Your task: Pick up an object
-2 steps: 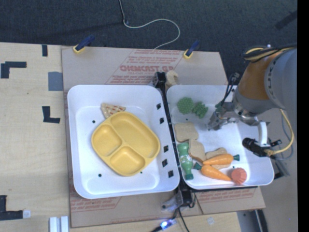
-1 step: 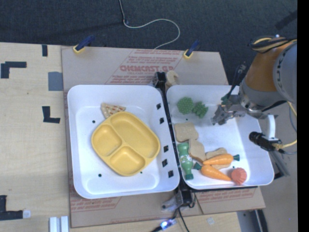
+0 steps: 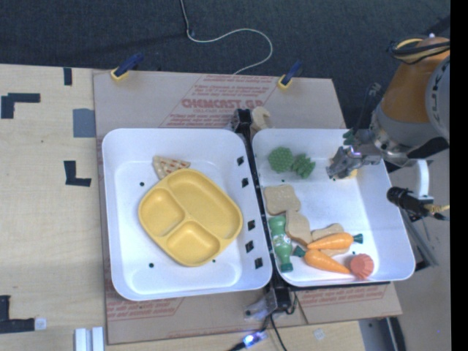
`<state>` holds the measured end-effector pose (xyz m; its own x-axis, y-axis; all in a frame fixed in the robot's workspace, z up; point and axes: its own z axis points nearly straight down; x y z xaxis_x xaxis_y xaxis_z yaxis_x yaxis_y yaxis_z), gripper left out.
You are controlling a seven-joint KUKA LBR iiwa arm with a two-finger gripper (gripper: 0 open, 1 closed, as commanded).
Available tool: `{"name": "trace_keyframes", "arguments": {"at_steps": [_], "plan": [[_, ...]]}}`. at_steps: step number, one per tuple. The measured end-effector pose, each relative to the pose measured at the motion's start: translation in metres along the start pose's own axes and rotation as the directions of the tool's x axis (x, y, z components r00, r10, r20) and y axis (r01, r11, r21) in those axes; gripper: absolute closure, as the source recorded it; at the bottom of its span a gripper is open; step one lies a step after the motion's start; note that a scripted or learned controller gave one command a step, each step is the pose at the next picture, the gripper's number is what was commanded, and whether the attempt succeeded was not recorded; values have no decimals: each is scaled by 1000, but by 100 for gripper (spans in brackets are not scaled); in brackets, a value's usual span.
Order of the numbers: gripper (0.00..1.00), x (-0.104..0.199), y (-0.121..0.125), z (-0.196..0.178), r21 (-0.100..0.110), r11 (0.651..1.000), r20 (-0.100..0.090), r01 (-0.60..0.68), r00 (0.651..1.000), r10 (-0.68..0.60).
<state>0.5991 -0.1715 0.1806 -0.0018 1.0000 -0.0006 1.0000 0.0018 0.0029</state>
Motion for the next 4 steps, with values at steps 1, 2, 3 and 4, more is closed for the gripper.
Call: {"name": "trace_keyframes", "arguments": {"at_steps": [1,2,3,4], "plan": [[100,0,1,-47,-1,1000,1,0,1000,0],[100,42,-14,-42,6,1000,-1,2,1000,-2],[100,86,-25,-36,6,1000,-2,3,1000,-3],[100,148,-40,-44,6,1000,-3,6,1000,-6]]}}
